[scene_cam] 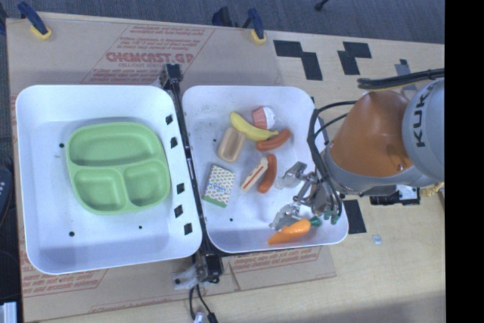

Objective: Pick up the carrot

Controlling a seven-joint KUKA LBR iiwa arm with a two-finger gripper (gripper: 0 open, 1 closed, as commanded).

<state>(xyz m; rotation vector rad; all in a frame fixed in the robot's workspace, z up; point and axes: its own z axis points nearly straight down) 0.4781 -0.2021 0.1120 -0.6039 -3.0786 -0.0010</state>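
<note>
Gripper finger state unclear, touching carrot top; carrot lies along right bin front edge, near right corner.

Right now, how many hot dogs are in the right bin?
2. One hot dog lies mid-bin beside the small patterned box; the other lies just above it, under the banana. None looks hidden.

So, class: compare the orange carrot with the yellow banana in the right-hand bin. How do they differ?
The orange toy carrot is straight and tapered; the yellow toy banana is curved. The carrot lies at the bin's near right corner beside the gripper; the banana lies near the far side among other toy foods. Both lie flat in the right-hand white bin.
</note>
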